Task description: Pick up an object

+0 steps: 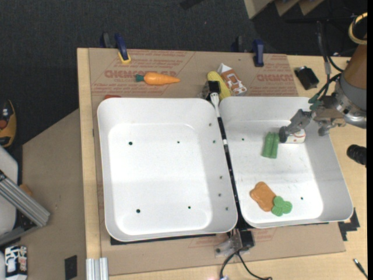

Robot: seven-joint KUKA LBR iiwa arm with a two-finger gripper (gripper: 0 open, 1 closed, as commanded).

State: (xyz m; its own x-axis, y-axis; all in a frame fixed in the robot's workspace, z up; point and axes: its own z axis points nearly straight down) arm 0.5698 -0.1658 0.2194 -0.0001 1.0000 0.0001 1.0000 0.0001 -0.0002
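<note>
My pincer hangs low over the right bin, just beside a small white-and-red object; I cannot tell how it is set. A flat green block lies tilted close to its left. Nearer the front rim sit an orange lumpy piece and a green knobbly one, touching. My arm reaches in from the right, wrist angled down. A toy carrot lies on the cardboard behind the left bin.
</note>
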